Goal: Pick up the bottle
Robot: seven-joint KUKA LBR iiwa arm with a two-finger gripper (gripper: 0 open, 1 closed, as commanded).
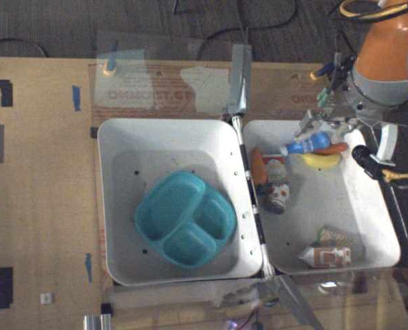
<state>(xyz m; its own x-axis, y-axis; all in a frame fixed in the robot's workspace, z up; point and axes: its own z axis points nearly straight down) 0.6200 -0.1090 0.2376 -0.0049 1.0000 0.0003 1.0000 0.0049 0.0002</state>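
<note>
Two white bins side by side: left bin [121, 143] with a teal divided plate [185, 218] in the middle, right bin [369, 212] with clutter. Grey-and-orange arm [389, 47] over right bin's far right corner, gripper [325, 121] just above the blue bottle [308, 144]; can't tell claw opening or grip. Bottle on its side at far edge, touching banana [320, 160]; carton [325, 256] near front.

Surface [38, 184]: light wood, marked with blue tape strips [76, 98] and black corner marks [1, 91]. Bears two white bins, left bin [121, 136] beside right bin [376, 225], touching.
</note>
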